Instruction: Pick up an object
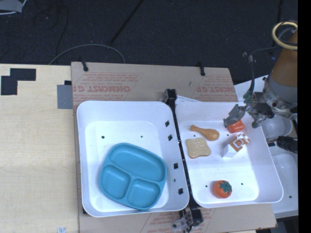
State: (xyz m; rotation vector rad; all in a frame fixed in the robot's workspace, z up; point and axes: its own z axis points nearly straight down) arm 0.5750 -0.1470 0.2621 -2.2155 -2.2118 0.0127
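White plastic makes up both shallow bins, set side by side on a sheet of printed cardboard over the pale wooden bench [34,144]. Looking down from the one camera, the left bin [92,115] holds a blue divided tray [132,175] lying flat toward its near side, three compartments showing. The right bin [265,181] carries the small things: a tan toy drumstick [205,132] near the middle, a slice of toy bread [198,148] just in front of it, a red tomato with a green top [222,189] alone toward the near edge, and a small white and orange carton [237,143] tipped on its side toward the far right. A small red piece [235,126] sits just behind that carton, close to the far wall. The arm [284,72] leans in from the right, orange band above the wrist, and its gripper [246,114] is low over the bin's far right corner, dark fingers spread apart on either side of the red piece. Whether they touch it I cannot tell; nothing looks lifted
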